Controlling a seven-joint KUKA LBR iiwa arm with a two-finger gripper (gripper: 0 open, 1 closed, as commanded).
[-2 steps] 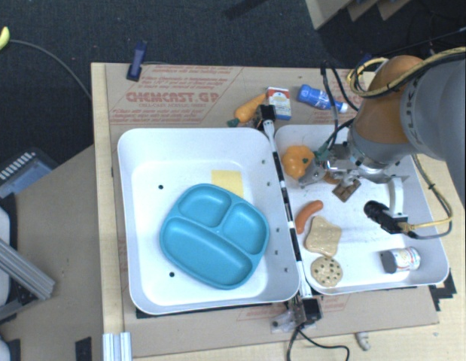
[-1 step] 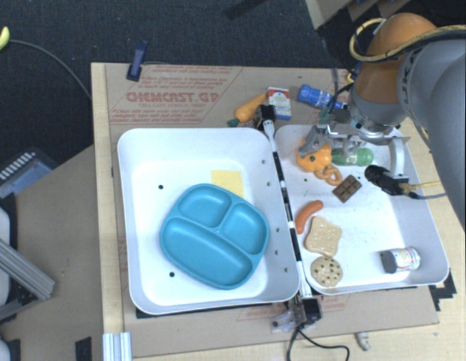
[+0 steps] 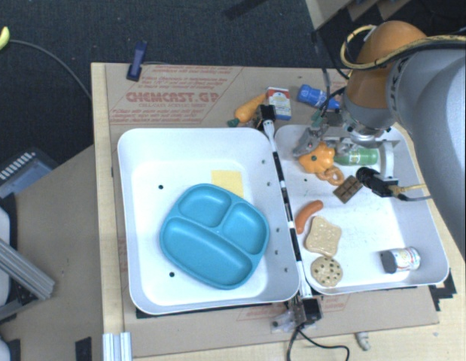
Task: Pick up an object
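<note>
In the right-hand bin (image 3: pixel 436 265) the gripper (image 3: pixel 345 143) hung low over the far end, among a cluster of small things — an orange toy teapot (image 3: pixel 321 160) just to its left and a green bottle (image 3: pixel 360 156) right beneath it. Whether it was open or shut could not be told, as the wrist hid it. Nearer the camera lay a sausage (image 3: pixel 308 213), a slice of toast (image 3: pixel 323 236), a round cookie (image 3: pixel 326 271) and a small jar (image 3: pixel 400 259). The left bin (image 3: pixel 135 164) held a blue divided plate (image 3: pixel 214 235) and a yellow cheese slice (image 3: pixel 228 180) — touching the plate's far edge.
</note>
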